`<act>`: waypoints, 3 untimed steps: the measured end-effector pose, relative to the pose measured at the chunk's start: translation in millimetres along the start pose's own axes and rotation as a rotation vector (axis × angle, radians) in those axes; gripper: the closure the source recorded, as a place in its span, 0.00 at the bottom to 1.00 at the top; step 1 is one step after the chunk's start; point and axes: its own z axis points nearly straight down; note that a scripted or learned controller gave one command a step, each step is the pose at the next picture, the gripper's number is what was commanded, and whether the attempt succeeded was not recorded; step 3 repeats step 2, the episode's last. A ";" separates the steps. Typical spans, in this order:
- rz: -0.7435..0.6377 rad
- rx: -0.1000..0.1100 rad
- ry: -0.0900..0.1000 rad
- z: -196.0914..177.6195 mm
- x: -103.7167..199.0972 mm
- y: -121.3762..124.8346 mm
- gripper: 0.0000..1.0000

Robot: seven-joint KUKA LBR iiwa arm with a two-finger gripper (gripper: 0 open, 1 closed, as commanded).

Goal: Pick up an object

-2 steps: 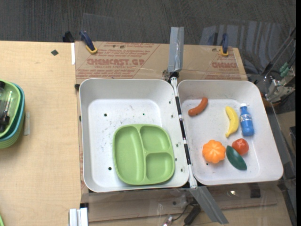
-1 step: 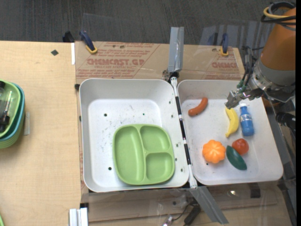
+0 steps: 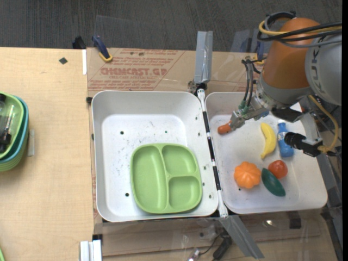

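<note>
Right bin, back-left corner: your tool (image 3: pixel 237 119) hangs low over the right bin (image 3: pixel 310 203), its tip just beside a small orange-red object (image 3: pixel 223 128), which lies near the bin's left wall.
Tool state: you cannot tell from this slant whether it is wide or narrow; nothing is seen held in it.
Step in hand: you look to be closing in on a pick, with the grasp not yet made.
Next move: you would need to centre over the orange-red piece, settle around it, then lift straight up.
Other pickable things: banana (image 3: pixel 266 140), blue item (image 3: pixel 284 140), small orange pumpkin (image 3: pixel 247 175), tomato (image 3: pixel 278 168), dark green vegetable (image 3: pixel 273 182), all nearer the front and right.
In the way: the wall between the bins crowds your target on the left.
Left bin (image 3: pixel 109 113): holds a green divided plate (image 3: pixel 166 177).
Desk (image 3: pixel 43 200): stacked green containers (image 3: pixel 11 132) at its far left edge.
</note>
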 end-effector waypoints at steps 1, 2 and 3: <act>-0.232 0.000 0.000 -0.1 63.9 23.5 1.00; -0.137 0.001 0.000 -7.6 122.5 22.0 1.00; -0.137 0.001 0.000 -7.6 122.5 22.0 1.00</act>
